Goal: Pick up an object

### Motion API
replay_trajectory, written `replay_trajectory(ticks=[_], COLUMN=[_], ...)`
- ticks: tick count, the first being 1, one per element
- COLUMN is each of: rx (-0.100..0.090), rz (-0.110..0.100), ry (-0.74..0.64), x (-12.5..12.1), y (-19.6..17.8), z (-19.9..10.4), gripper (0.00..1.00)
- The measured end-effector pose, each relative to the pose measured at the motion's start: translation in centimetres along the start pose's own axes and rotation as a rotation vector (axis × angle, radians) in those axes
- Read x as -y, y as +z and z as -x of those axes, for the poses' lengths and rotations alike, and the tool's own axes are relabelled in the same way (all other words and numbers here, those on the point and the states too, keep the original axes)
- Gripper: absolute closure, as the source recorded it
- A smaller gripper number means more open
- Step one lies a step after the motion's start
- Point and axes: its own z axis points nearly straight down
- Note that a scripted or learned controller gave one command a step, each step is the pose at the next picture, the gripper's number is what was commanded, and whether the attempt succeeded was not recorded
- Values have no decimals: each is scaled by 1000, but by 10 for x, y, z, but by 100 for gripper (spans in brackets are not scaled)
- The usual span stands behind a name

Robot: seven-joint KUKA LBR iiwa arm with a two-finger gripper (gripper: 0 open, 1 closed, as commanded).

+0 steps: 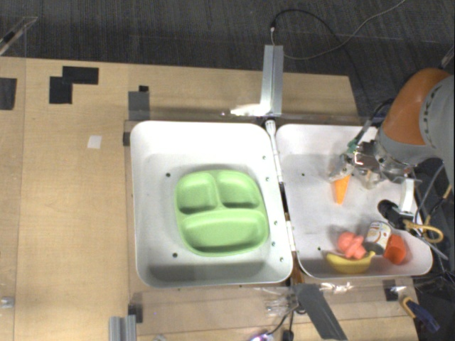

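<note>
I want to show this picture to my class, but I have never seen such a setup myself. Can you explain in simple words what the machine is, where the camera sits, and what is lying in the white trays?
The camera hangs above a wooden bench and looks down at a slant. Two shallow white bins sit side by side. The left bin holds a green divided plate. The right bin holds an orange carrot-shaped toy, a pink toy, a yellow banana and an orange-red piece. The grey and orange machine on the right is a robot arm. Its pincer sits just above the carrot toy; whether it grips it is unclear.
</note>
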Motion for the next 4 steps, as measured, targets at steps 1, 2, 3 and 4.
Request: replay_trajectory(ticks=[1,2,3,4], rx=[-2,1,0,0], rz=[8,-3,-2,-2], ry=[-6,62,-3,-3], x=[-3,-39,-47,-47], y=[-13,-57,-113,-113], z=[-3,-25,-74,-74], gripper=[100,100,100,0])
